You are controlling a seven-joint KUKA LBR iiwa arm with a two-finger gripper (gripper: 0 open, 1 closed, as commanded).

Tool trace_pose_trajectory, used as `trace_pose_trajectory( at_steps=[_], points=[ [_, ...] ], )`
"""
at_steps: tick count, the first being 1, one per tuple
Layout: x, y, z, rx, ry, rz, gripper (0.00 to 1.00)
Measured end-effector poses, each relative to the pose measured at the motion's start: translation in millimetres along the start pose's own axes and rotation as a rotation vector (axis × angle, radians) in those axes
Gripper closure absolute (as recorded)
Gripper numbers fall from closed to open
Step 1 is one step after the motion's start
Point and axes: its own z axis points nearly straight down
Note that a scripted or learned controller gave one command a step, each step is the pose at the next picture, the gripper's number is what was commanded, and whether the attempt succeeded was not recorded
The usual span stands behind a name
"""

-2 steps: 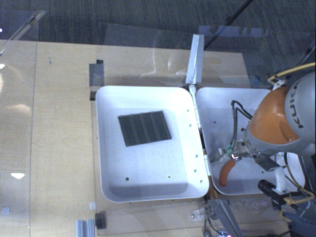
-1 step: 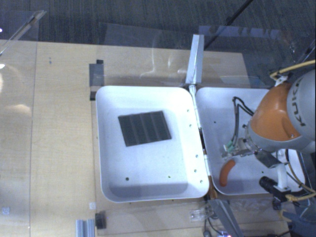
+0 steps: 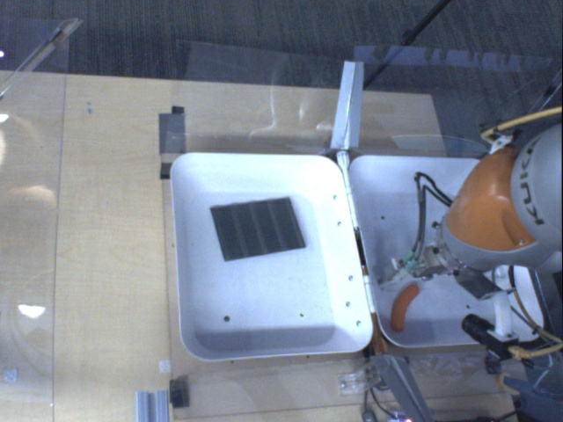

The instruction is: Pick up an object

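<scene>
An orange sausage-shaped object (image 3: pixel 404 308) lies near the front left corner of the right bin (image 3: pixel 387 192). In the left bin (image 3: pixel 193 306) a dark grey ribbed rectangular pad (image 3: pixel 258 228) lies flat, towards the back. My gripper (image 3: pixel 412 267) hangs low over the right bin, just above and behind the top end of the orange object. The grey arm with its orange band (image 3: pixel 488 209) reaches in from the right and covers much of that bin's right half.
A metal divider post (image 3: pixel 347 117) stands behind the seam between the two bins. Cables and black fittings (image 3: pixel 479 331) cluster at the right bin's front right. The wooden bench (image 3: pixel 88 236) stretches to the left of the bins.
</scene>
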Motion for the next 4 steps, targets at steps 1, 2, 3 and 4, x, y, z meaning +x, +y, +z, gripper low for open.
trace_pose_trajectory(
  at_steps=[1,2,3,4],
  points=[
    [-0.4,-4.0,12.2,0.010,0.003,-0.018,0.00],
    [-0.8,0.1,-0.1,0.000,-0.001,-0.021,1.00],
    [-23.6,18.0,10.9,0.014,0.001,0.215,1.00],
    [-57.4,90.4,15.4,0.009,-0.003,0.156,1.00]
  ],
)
